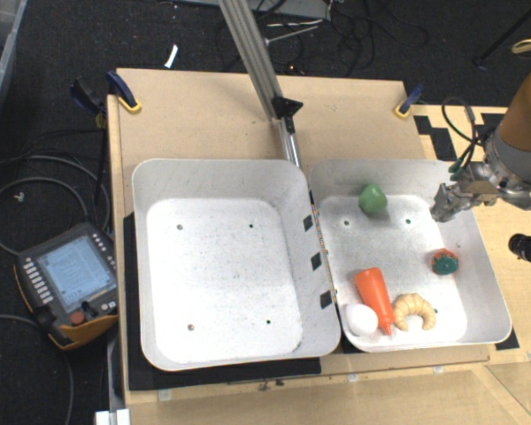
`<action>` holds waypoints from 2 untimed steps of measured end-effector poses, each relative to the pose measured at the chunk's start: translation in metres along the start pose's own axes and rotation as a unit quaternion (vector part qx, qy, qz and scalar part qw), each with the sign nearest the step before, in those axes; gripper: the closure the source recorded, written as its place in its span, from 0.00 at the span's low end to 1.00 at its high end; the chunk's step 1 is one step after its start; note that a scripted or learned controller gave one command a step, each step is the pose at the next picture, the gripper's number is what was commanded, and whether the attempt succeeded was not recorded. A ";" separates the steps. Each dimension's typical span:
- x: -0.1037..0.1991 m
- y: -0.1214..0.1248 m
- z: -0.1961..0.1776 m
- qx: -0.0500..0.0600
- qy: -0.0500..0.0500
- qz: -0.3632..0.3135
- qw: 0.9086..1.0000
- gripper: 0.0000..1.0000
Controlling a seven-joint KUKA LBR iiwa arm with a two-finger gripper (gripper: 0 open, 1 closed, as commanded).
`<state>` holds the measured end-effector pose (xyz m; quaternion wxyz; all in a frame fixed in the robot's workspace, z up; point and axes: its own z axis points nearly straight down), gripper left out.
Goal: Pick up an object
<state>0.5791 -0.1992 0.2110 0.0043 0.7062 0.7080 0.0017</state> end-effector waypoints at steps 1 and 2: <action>0.000 0.001 -0.020 0.002 0.001 0.000 1.000 1.00; 0.062 0.010 -0.026 0.003 0.003 -0.003 1.000 1.00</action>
